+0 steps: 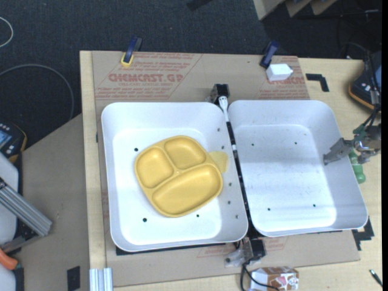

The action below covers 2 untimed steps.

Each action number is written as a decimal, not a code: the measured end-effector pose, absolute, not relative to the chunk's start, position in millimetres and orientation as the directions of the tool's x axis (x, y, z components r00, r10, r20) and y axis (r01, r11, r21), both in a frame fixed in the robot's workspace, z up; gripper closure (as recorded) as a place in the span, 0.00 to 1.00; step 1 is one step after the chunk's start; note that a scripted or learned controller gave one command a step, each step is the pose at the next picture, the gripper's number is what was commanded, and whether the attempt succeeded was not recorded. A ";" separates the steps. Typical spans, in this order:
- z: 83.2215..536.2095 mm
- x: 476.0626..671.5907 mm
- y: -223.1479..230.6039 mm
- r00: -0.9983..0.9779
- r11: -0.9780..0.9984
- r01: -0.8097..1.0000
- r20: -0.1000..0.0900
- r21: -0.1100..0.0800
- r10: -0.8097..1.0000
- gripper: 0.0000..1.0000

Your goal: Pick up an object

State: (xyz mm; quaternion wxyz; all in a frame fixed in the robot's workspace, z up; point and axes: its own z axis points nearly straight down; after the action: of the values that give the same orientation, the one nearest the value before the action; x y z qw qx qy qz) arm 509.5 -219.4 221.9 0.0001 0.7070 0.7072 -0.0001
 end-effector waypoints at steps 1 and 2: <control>339.3 480.2 -172.2 -0.006 0.006 1.000 -0.002 0.013 1.000 0.00; 455.2 481.0 -76.8 -0.013 0.013 1.000 0.000 0.017 1.000 0.00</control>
State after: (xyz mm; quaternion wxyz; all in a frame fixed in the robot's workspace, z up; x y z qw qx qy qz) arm 481.0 -76.8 455.2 0.0060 0.7025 0.7116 0.0063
